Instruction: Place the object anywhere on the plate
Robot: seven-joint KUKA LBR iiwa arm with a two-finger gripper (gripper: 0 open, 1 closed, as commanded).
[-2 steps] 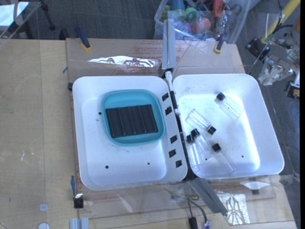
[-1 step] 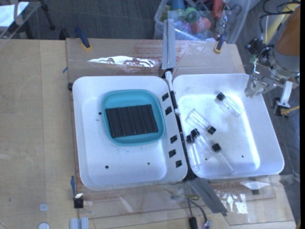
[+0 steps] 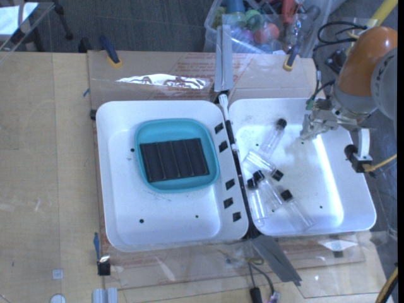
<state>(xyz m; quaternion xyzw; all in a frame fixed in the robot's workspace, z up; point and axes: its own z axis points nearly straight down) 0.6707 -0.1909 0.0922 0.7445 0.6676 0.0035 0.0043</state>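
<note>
Wooden bench (image 3: 38, 169) bears two white bins (image 3: 120, 226).

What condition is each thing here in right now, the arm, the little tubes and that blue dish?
Gripper: poised over the right bin's far side, nothing seen held.
Clear vials: lying on their sides, scattered in the right bin, black caps on.
One vial: lying apart from the rest, near the gripper.
Teal plate: flat in the left bin, with a dark ribbed insert, no vial on it.
</note>
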